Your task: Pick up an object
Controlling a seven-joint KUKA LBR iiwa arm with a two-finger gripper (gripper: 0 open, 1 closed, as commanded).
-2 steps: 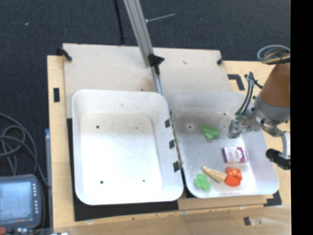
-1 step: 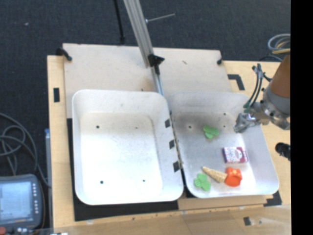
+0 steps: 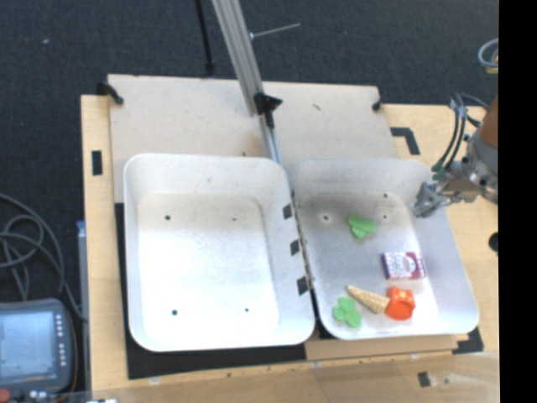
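Grey and poised over the right bin's upper right rim, the tool is seen, its grip state indiscernible, well apart from the purple carton.

evenly and brightly lit from overhead, diffuse rather than directional. near overexposure on the left bin, its white floor washed out and almost textureless; milder glare on the right bin, with a grey smudgy cast across its upper left part. only thin soft shadows along the bin rims and a dark gap between them. pale, slightly bleached tone on the counter. dark, grainy carpet with visible noise. soft focus overall, low resolution, blocky edges on small things. blurred, indistinct gripper at the right. no marked bending of straight lines toward the edges.
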